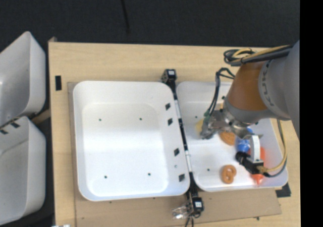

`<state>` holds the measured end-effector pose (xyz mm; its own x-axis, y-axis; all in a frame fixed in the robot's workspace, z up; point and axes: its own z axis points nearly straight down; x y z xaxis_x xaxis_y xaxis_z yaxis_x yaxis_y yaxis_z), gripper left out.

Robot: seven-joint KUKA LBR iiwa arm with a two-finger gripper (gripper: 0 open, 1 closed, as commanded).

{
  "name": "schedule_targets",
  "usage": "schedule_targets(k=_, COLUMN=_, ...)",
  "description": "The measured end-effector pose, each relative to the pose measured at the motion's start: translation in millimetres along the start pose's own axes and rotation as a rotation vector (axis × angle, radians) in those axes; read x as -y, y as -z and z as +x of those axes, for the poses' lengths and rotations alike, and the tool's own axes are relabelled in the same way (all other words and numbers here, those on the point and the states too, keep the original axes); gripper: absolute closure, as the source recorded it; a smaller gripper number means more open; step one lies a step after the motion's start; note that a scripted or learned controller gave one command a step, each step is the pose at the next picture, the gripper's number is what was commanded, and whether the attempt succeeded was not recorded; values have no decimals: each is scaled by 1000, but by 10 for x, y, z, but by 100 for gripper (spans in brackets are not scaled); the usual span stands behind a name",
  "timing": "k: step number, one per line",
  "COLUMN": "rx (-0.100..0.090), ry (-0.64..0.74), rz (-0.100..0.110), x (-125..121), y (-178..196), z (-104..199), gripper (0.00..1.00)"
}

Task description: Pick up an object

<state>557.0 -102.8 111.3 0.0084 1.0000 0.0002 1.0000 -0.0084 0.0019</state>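
Orange knotted little piece (pixel 228 173), kinda pretzel-shaped, sits on the floor of the right bin (pixel 196 97), down near its lower wall in the frame. It's nearly round, so there's no real long axis, maybe a touch taller than wide, and I can't say it points anywhere.

The gripper (pixel 207 131) hangs above and to the left of it, over the middle of the same bin and well apart from the piece. Open or closed? Honestly can't tell from this angle.

Stuff around: a second orange lump (pixel 228 137) half tucked under the wrist, a blue item (pixel 244 145) just right of that, and a red-orange bit (pixel 258 179) by the bin's lower right corner.

Bare white floor runs left of the knotted piece up to the divider between the bins. The left bin (pixel 121 140) shows plain white floor too.
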Motion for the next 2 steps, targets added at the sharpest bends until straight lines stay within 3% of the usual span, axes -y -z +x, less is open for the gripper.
schedule_targets(k=1, rx=-2, ry=20, rz=-16, x=-267, y=1533, z=873, gripper=100)
schedule_targets(k=2, rx=-3, ry=18, rz=-6, x=-16, y=2176, z=1405, gripper=100)
